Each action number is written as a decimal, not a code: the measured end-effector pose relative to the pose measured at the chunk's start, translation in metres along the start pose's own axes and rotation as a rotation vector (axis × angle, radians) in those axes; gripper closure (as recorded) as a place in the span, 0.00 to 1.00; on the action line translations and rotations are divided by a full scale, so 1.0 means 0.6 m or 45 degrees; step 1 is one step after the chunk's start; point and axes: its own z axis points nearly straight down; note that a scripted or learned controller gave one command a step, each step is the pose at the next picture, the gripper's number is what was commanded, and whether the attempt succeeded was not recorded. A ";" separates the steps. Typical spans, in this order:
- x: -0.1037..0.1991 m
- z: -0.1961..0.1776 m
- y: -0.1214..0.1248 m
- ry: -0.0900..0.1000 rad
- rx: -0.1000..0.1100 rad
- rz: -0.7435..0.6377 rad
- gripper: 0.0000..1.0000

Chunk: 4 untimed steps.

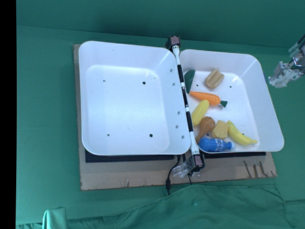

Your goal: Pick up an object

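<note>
Bottle (215,144): blue, front of right bin (257,75), touching drumstick (205,127) and corn (200,112).
Gripper (282,76): outside bin, right; grip unclear.
Risk: crowded toys, might slip.

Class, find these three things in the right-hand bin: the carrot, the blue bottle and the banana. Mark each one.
carrot (205,97), camera view, middle of its orange body.
blue bottle (213,144), camera view, middle of its blue body.
banana (239,135), camera view, middle of its yellow curve.
</note>
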 end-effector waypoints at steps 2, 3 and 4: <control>0.095 -0.318 -0.041 0.004 -0.002 -0.005 1.00; 0.057 -0.175 -0.033 0.009 0.026 0.008 1.00; 0.029 0.033 -0.048 0.010 0.031 0.008 1.00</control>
